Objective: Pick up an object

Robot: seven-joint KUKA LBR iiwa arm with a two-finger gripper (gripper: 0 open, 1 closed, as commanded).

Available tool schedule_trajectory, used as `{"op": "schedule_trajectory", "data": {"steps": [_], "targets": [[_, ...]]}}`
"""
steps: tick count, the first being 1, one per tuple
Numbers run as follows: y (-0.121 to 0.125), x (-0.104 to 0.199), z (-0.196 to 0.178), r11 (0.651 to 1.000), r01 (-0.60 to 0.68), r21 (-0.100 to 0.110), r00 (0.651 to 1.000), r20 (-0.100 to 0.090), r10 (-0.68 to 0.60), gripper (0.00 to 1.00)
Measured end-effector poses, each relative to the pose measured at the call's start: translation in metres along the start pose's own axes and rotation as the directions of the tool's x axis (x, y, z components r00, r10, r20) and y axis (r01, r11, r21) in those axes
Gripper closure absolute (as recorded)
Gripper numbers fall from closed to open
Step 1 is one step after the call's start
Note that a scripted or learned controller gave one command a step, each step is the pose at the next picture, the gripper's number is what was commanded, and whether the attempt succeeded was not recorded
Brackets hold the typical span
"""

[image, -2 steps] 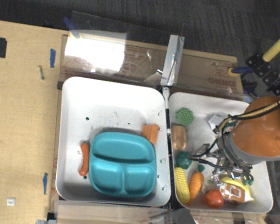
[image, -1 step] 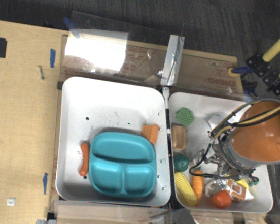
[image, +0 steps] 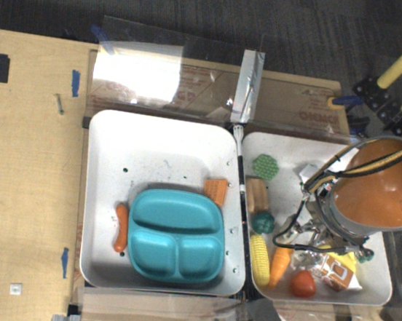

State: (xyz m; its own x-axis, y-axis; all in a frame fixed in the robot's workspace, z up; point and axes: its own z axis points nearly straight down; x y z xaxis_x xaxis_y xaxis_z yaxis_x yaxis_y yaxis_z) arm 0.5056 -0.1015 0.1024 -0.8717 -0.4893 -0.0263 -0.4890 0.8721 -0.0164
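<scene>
I see my arm reaching in from the right, low over the right bin (image: 383, 286). The end effector (image: 317, 241) sits down among the toys at the near end of that bin, but wires and the orange band hide its tip, so I cannot tell if it has anything. Right by it are a small packet (image: 338, 273), a red tomato (image: 304, 283) and a carrot (image: 280, 264). A yellow corn cob (image: 260, 259) lies near the bin's left wall, with a teal ball (image: 263, 221), a wooden block (image: 257, 194) and a green round thing (image: 265, 166) further back. The left bin (image: 115, 145) has a big teal tray (image: 175, 235), a sausage (image: 121, 228) and an orange piece (image: 216, 190). I think this is the grabbing step, with the arm down on the pile. Next I would lift straight up slowly and look to see if one toy comes up. The toys are packed close, so one may slip or get pushed.
</scene>
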Motion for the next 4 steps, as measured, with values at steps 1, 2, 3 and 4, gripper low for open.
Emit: {"op": "schedule_trajectory", "data": {"steps": [1, 2, 3, 4], "targets": [[0.027, -0.011, -0.086, 0.998, -0.069, -0.009, 0.998, -0.015, 0.069, 1.0], [0.07, -0.041, -0.132, 1.0, 0.007, -0.013, 1.0, -0.015, -0.007, 1.0], [0.066, -0.077, -0.128, 0.998, -0.057, -0.014, 0.998, -0.019, 0.057, 1.0], [0.065, -0.079, -0.139, 0.998, -0.058, -0.011, 0.998, -0.01, 0.058, 1.0]]}}
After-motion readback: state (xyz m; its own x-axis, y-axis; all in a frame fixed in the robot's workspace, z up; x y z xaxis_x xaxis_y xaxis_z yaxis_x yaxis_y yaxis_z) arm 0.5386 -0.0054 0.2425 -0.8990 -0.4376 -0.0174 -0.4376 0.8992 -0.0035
